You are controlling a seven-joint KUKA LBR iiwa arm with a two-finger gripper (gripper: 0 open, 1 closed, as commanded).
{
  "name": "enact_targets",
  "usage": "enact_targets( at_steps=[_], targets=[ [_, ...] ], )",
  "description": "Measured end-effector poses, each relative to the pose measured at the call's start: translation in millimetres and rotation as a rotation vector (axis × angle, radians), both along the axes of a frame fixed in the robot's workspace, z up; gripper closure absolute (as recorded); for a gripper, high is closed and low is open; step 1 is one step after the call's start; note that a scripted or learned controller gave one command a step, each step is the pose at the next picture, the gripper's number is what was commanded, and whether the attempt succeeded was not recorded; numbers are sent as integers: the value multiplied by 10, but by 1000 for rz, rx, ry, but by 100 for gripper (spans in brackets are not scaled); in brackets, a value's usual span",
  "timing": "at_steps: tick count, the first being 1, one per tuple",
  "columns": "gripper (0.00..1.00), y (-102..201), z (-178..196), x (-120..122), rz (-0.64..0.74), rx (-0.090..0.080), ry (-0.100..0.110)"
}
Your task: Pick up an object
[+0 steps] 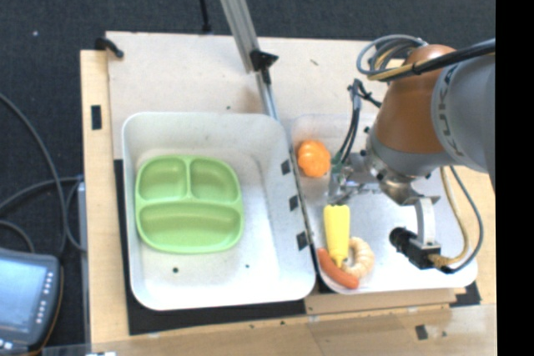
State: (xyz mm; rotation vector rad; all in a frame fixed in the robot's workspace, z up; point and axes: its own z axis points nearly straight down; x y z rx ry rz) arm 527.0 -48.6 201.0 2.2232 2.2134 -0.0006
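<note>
Camera view looks down on the two white bins: the left bin (150,137) carries a green divided plate (189,204), and the right bin (455,267) carries the loose objects along its left side. An orange fruit (313,157) lies near the bin's upper left corner; below it a yellow corn cob (337,233) stands lengthwise, and below that an orange carrot (337,269) lies touching a pale, shrimp-like piece (361,256) at the bin's lower edge.

The step in hand looks like the approach to a grasp. The gripper (344,189) sits low in the right bin, between the orange fruit and the top end of the corn cob, close to both. Its metal parts are dark and tangled with cables, so I cannot tell how far apart its closing parts stand, and nothing can be seen caught in it.

The arm (417,117) comes in from the right, its orange band and grey wrist bent over the middle of the right bin, with the tool turned toward the bin's left wall.

The next move, as I judge it, calls for settling on one target, the corn's top end or the fruit, lining up over it, and closing without shoving it against the wall or its neighbours.
</note>
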Motion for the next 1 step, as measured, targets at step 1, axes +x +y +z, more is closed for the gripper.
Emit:
enact_targets(
  at_steps=[1],
  targets=[
    [100,1,64,-58,3,3,1]
  ],
)
